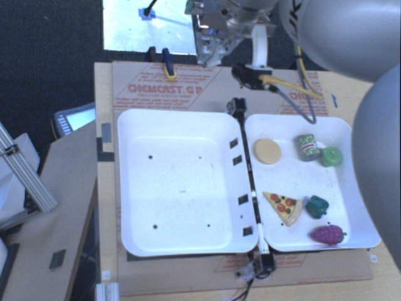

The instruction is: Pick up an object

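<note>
gripper (210, 46): raised beyond the bins, grip state cannot be told | right bin (341, 133): holds all toys, pizza slice (283, 207) apart from others, easy target | step: approach not begun

Cardboard sheet (164, 88) reads "CHEMCAST"; arm (301, 5) "KU".

Left bin (182, 187) offers open room; toys crowd the right bin (351, 187).

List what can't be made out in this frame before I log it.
- Claw: blurred at the top of the camera view; its state cannot be told.
- Green ball: touches the small can, whose label is too small to read.
- Right bin: far rim covered by the arm.
</note>
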{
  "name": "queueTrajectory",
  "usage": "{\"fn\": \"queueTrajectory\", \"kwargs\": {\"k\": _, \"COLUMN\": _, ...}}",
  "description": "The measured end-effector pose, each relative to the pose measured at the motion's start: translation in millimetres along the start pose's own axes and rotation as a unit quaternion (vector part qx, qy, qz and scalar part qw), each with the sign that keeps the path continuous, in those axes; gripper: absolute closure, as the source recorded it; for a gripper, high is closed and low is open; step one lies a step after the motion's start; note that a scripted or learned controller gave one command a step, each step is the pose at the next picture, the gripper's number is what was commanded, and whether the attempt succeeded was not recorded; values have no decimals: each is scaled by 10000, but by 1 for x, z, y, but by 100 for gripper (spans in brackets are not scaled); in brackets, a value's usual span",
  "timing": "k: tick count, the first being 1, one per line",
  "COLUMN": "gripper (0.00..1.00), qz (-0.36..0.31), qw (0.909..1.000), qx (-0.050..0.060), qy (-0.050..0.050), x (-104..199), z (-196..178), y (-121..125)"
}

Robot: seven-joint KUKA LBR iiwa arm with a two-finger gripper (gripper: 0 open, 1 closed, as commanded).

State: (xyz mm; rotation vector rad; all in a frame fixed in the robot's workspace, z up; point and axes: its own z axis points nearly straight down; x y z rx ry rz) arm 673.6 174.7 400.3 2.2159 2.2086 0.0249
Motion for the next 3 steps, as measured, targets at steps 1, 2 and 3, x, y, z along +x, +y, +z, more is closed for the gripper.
{"fn": "queueTrajectory", "kwargs": {"k": 1, "gripper": 100, "qz": -63, "qw": 10000, "qx": 54, "qy": 15, "x": 64, "z": -70, "y": -4}}
{"fn": "queueTrajectory", "kwargs": {"k": 2, "gripper": 100, "qz": -2, "qw": 10000, "qx": 77, "qy": -6, "x": -11, "z": -141, "y": -61}}
{"fn": "queueTrajectory", "kwargs": {"k": 3, "gripper": 100, "qz": -65, "qw": 9999, "qx": 141, "qy": -13, "x": 64, "z": -33, "y": -73}}
